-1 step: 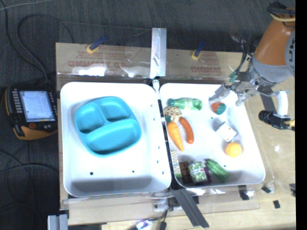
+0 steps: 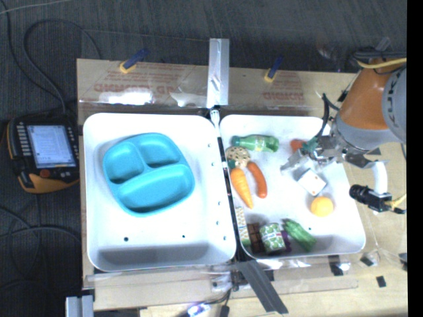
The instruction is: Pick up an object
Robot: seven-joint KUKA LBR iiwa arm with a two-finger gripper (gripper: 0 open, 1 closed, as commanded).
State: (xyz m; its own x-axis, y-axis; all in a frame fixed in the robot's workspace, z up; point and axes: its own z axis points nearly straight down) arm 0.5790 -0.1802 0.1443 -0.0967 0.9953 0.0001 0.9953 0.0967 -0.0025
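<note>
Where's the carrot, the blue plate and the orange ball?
carrot (image 2: 242, 185), camera view, middle of its orange body
blue plate (image 2: 157, 183), camera view, floor of its big front compartment
orange ball (image 2: 322, 206), camera view, centre of its top

Even overhead light, moderately bright. White bins (image 2: 158, 243) slightly washed out, soft shadows along inner walls toward 6 o'clock. Glare on plastic sheet (image 2: 152, 88) at 12 o'clock. Overall softness, fine detail smeared; dark floor grainy.
</note>
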